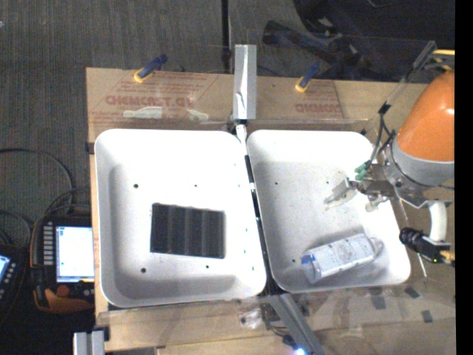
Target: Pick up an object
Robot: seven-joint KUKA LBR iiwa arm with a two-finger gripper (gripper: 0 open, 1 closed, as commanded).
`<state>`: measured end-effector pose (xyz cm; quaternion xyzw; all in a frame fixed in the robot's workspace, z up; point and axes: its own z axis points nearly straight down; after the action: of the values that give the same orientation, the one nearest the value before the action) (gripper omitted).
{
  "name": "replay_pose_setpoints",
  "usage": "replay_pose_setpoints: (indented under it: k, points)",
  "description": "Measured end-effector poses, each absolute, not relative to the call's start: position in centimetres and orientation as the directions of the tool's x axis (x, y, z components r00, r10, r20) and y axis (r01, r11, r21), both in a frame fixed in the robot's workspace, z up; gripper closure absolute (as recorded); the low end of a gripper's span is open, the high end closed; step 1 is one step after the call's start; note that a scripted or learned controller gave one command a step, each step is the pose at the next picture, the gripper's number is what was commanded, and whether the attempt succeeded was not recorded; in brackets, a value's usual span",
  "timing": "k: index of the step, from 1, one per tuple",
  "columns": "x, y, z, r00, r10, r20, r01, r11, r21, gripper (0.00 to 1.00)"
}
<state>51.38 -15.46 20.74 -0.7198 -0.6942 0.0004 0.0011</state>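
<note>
Nothing is lifted yet. A clear plastic bottle with a blue cap and pale label [341, 257] lies on its side at the near edge of the right white bin [295, 161]. The claw [346, 191] hovers above that bin, apart from the bottle; its opening seems narrow and empty, though blurred. A dark ribbed rectangular block [187, 231] lies in the left white bin [118, 161].

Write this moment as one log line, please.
tool: over right bin, holding nothing | bottle: lying in right bin | dark tray: left bin

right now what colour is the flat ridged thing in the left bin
Black, or very dark grey. The flat ridged pad shows plainly in the camera view against the white left bin.
</note>
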Motion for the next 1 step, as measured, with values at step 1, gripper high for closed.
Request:
replay_pose_setpoints:
  k: [1]
  points:
    - [49.88, -18.67, 24.26, -0.154, 0.988, -0.003, 0.988, 0.154, 0.001, 0.00]
